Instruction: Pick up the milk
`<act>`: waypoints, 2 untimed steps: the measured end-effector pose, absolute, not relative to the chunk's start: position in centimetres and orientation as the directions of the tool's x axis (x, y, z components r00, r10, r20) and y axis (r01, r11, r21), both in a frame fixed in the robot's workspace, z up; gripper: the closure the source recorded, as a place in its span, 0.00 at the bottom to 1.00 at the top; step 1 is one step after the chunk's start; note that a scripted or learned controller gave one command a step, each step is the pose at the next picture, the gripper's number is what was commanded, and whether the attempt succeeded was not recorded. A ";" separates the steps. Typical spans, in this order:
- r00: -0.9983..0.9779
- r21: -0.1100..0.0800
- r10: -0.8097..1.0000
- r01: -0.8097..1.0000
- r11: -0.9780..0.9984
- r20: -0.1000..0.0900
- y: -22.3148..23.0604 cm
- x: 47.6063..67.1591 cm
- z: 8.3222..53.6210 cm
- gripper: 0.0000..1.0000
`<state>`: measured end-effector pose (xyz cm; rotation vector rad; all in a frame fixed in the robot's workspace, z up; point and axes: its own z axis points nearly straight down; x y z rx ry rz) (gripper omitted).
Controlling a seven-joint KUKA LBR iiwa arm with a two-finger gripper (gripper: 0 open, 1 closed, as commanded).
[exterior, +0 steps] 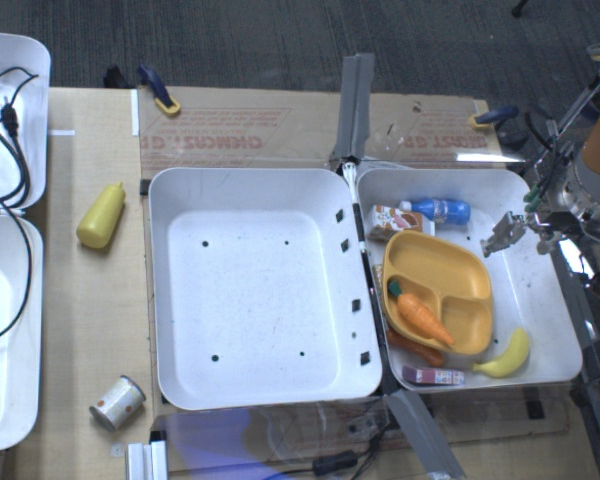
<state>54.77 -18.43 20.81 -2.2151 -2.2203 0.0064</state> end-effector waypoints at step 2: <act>-0.059 0.040 0.998 0.997 0.060 -0.018 -15.7 49.6 10.0 0.00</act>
